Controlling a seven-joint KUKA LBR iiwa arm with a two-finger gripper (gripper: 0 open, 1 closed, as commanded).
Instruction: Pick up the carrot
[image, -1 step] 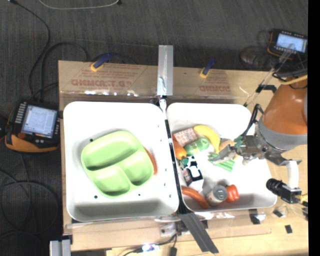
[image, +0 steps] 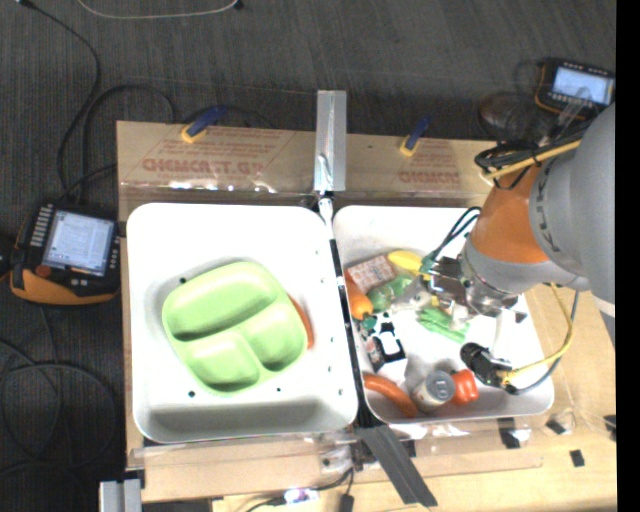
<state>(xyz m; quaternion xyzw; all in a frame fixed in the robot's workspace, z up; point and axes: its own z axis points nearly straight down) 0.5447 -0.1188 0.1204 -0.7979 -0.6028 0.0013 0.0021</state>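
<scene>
I see my gripper (image: 452, 300) low in the right bin (image: 535, 345) among the clutter, above a green item (image: 437, 322), but I cannot tell its state or whether it touches anything. The carrot (image: 388, 392) lies at that bin's near-left corner, apart from the gripper. The cardboard (image: 200, 160) behind the bins carries red lettering I cannot read.

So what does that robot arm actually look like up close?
The arm is a fat, rounded grey tube with a bright orange band above its wrist. Below sits a metal end effector of silvery and black parts. Blue, yellow and black cables loop around it.
</scene>
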